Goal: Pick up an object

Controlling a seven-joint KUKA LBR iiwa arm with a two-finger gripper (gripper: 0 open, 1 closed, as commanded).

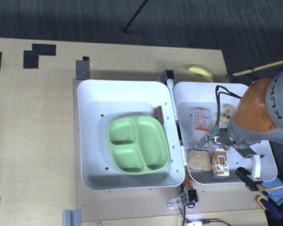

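My gripper (212,138) hangs low in the right bin (264,173), just above a tan bread slice (197,160) and an orange-and-white carton (220,164) that lie side by side at the bin's front. A red-and-white packet (202,118) lies flat toward the back of the same bin, left of the arm. A small beige object (228,111) peeks out beside the orange wrist band (254,109). The arm covers the right part of this bin.
The left bin (92,126) holds a green divided plate (139,144) and a small brown item (157,112) against its right wall. A yellow banana (200,71) lies on the bench behind the right bin. Cables run near the front edge.
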